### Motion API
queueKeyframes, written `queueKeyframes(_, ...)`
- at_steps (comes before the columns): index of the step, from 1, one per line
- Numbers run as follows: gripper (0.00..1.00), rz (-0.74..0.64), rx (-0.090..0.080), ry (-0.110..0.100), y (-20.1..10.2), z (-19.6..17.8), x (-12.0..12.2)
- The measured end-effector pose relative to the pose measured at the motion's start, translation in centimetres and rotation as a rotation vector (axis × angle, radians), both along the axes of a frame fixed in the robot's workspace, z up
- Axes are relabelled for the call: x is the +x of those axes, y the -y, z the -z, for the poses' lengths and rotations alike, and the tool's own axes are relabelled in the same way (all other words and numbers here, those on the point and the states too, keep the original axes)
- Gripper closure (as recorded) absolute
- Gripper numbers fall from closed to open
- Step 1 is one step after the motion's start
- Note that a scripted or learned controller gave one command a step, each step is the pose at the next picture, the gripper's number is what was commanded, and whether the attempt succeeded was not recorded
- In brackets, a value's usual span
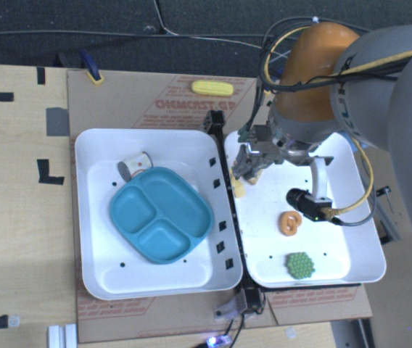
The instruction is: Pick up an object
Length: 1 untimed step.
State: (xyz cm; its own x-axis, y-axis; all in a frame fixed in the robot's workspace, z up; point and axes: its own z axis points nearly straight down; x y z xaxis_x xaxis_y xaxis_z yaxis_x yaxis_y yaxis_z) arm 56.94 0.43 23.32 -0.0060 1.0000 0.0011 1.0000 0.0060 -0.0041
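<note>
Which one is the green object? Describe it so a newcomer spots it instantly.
Find the right-hand white bin, the one the arm reaches into. Near its front edge lies the green object, a small bumpy lump. Its nearest neighbour, the orange ring just behind it, is smooth and tan; only this one is green.

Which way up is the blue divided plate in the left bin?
Right side up: the blue plate shows its three compartments facing the camera, lying flat in the left bin.

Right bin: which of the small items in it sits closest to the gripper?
The small yellow piece by the divider, just below the gripper. The orange ring and green bumpy ball lie farther toward the bin's near edge.
</note>
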Motion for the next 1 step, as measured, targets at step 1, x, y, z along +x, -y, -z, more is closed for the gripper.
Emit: queueKeyframes(1,1.0,0.0,0.0,0.0,-4.99,1.24,-1.2)
